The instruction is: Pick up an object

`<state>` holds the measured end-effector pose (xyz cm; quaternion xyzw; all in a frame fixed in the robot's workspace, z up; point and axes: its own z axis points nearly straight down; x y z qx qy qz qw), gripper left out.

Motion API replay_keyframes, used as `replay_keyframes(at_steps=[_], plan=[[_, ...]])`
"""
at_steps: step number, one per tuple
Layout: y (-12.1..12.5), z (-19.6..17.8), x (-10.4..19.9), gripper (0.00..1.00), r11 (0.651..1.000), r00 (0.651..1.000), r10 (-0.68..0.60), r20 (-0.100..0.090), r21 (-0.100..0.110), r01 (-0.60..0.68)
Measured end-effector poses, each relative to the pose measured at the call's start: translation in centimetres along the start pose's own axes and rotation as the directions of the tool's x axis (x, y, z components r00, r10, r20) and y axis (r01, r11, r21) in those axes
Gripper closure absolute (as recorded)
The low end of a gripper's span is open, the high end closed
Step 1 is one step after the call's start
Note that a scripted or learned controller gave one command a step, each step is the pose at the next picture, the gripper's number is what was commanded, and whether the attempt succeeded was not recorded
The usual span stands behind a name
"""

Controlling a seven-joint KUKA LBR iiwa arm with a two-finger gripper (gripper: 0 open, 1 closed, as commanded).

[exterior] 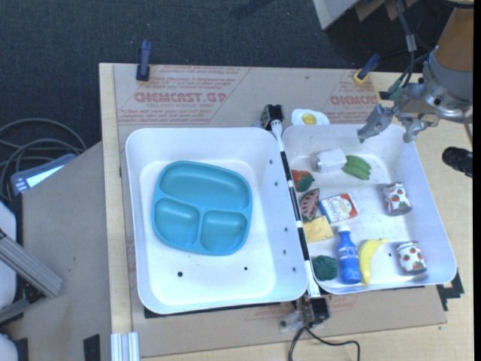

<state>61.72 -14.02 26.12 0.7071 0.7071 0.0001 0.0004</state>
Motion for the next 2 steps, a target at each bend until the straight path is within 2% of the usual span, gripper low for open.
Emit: replay_keyframes(at_steps=[1,2], plan=[[-2.2,17.7,3.1,0.00,1.000,1.000,0.000,-0.001,0.001,0.000],[0.9,17.6,0.8,0.00,1.000,1.000,0.000,0.000,0.000,0.000]])
